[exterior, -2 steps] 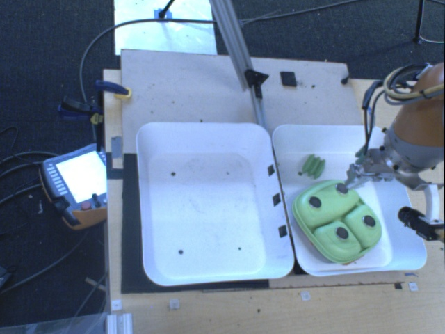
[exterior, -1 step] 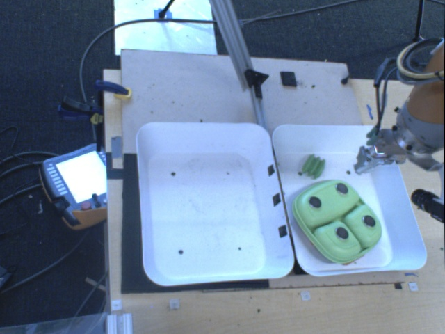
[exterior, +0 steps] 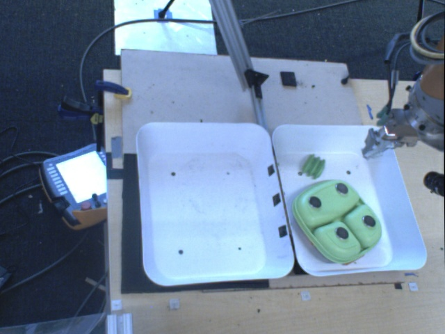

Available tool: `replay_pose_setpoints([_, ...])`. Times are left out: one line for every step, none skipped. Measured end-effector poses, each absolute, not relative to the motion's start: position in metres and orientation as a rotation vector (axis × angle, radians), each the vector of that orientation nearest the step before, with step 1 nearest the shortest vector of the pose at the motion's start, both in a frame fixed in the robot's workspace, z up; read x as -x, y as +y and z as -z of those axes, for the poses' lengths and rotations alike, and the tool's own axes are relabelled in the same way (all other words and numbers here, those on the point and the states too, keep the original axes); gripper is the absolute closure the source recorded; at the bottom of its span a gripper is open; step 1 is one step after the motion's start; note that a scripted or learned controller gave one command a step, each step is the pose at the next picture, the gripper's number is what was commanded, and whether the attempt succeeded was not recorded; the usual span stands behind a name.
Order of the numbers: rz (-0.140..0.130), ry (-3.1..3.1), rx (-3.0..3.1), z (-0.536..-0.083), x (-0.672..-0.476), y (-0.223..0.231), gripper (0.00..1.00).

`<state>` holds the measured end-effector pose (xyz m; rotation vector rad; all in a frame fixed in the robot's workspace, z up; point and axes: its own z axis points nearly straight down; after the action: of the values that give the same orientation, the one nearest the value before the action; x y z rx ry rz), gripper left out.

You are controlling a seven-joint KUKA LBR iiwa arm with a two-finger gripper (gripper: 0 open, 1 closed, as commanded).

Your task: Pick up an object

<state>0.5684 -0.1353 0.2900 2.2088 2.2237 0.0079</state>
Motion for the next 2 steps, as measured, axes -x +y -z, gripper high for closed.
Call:
replay_pose_setpoints([-0.002,2.231,-2.211,-0.271,-0.568,-0.092,1.00])
replay_pose_setpoints([-0.002,2.232,-2.211,-0.269,-0.567,-0.035,1.00])
